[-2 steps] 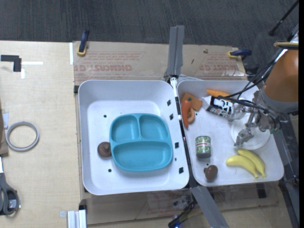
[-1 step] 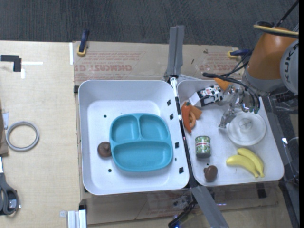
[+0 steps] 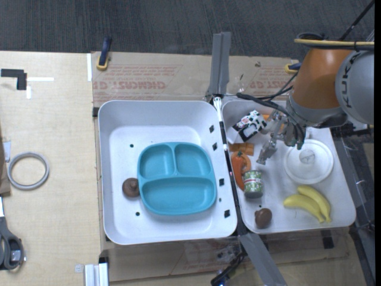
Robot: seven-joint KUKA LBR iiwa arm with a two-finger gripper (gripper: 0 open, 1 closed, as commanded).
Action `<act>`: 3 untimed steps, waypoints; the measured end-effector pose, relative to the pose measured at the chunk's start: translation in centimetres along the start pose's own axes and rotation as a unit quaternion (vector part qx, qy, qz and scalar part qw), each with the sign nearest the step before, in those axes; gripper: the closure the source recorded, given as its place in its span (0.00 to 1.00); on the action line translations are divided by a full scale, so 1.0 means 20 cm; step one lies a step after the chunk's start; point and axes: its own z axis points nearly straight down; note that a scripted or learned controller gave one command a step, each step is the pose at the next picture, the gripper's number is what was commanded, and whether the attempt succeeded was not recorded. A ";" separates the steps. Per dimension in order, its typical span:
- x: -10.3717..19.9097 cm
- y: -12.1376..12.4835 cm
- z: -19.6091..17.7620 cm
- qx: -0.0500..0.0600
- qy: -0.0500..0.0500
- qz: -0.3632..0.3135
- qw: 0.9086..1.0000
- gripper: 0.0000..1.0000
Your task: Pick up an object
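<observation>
Dark carpet runs behind a pale wooden bench (image 3: 47, 100), where a grey ring of tape (image 3: 27, 170) lies at far left. Moving right, I see the left white plastic bin (image 3: 119, 124) holding a teal divided plate (image 3: 177, 177) with a small brown round thing (image 3: 130, 187) touching its left edge.

In the right white plastic bin (image 3: 339, 213) the candidates crowd together: a black-and-white cow toy (image 3: 250, 123) near the top, an orange soft-looking thing (image 3: 240, 165) by the divider, a small green-labelled jar (image 3: 253, 183) just below it, a dark brown rounded piece (image 3: 263, 217) near the bottom, a white round bowl (image 3: 308, 161) and yellow bananas (image 3: 311, 202) beside it.

My gripper (image 3: 268, 151) hangs over the jar's upper right, between the cow toy and the bowl; I cannot tell its state from here.

I'd judge the jar the nearest target: light, rigid, smooth-sided and liable to slip or roll. I would close across its body's middle.
</observation>
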 end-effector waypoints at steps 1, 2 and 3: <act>0.30 -0.32 0.03 -0.003 0.011 0.105 0.994 0.00; -0.23 -0.36 0.06 -0.002 0.022 0.050 0.999 0.00; 0.28 -0.40 0.03 -0.003 0.010 0.084 0.996 0.00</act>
